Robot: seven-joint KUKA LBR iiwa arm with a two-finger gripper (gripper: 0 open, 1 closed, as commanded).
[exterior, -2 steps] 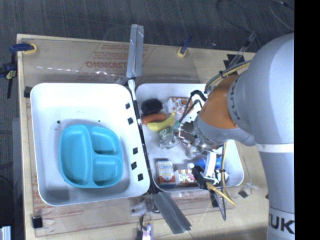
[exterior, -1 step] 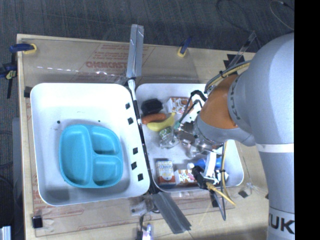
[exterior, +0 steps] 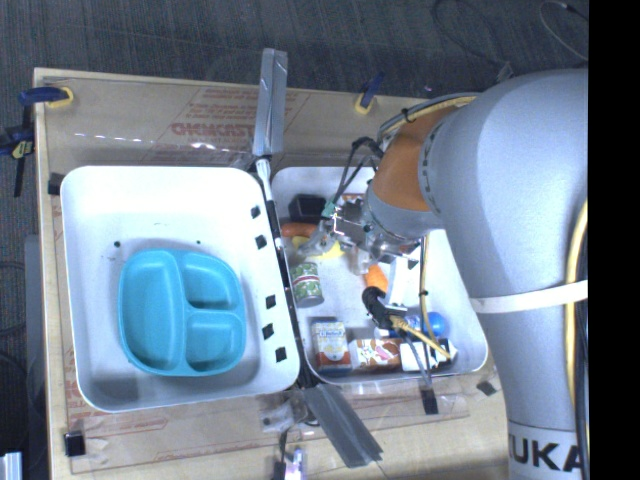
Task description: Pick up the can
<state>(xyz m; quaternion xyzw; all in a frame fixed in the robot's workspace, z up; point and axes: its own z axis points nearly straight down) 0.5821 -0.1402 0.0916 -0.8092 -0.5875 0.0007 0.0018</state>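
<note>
Can [exterior: 306, 282]: a small can with a green label and a pale top. It lies in the right bin [exterior: 455, 303], close to the left wall of this bin, about halfway along the wall. It looks tilted, but I cannot tell if it lies flat or leans. The print on the label is too small to read.

Gripper [exterior: 340, 230]: it is low over the far part of the right bin, up and right of the can and apart from it. Dark cables and metal parts cover it, so I cannot tell whether the gripper is released or clenched. Nothing is visibly held in it.

Arm [exterior: 520, 218]: the big grey body with the orange band [exterior: 400, 173] covers the right side of the right bin and the bench [exterior: 130, 108] behind it.

Other things in the right bin: an orange piece [exterior: 296, 231] and a dark object [exterior: 307, 208] near the far left corner; a small carton [exterior: 330, 343] and a flat packet [exterior: 378, 352] along the near wall; a blue round thing [exterior: 433, 323], partly hidden behind the arm.

Left bin [exterior: 90, 228]: it holds a blue divided tray [exterior: 183, 311] with three compartments.

Hard to make out: the shapes under the wrist are mixed with cables.
</note>
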